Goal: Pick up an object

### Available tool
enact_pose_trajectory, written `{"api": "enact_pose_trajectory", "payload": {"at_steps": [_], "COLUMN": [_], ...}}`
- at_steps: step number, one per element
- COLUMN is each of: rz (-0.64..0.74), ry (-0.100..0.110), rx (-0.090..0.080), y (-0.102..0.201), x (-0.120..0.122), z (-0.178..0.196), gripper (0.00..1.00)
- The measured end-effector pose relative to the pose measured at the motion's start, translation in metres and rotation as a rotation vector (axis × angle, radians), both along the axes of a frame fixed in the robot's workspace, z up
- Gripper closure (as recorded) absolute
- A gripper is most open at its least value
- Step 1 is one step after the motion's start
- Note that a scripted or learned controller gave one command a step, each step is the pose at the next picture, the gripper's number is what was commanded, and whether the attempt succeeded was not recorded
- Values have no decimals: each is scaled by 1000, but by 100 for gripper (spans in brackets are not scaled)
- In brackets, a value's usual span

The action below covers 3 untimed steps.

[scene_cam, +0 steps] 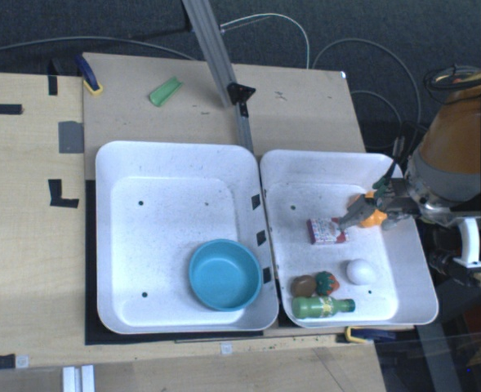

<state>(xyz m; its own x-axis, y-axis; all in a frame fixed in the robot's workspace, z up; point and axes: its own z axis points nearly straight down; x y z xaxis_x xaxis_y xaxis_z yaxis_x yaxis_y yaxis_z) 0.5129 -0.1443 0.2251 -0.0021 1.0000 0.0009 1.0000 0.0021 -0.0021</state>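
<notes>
small reddish-and-white flat packet (324, 232) lying in the right bin, near its middle.

We see the arm (448, 158) at the right edge of the bench: a rounded body with a broad orange band above and a grey, smooth wrist section below it. A thin dark cable runs down along the wrist. Beyond the wrist sits the gripper (356, 216), dark grey and narrow, with a small orange part at its base. A white rounded piece shows on the arm's lower right side.
</notes>
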Motion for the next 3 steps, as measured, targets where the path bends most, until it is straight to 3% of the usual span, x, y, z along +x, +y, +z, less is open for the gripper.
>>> {"api": "enact_pose_trajectory", "payload": {"at_steps": [1, 3], "rz": [0, -2], "ry": [0, 7], "rx": [0, 1], "y": [0, 6], "x": [0, -6], "z": [0, -127], "gripper": [0, 0]}}
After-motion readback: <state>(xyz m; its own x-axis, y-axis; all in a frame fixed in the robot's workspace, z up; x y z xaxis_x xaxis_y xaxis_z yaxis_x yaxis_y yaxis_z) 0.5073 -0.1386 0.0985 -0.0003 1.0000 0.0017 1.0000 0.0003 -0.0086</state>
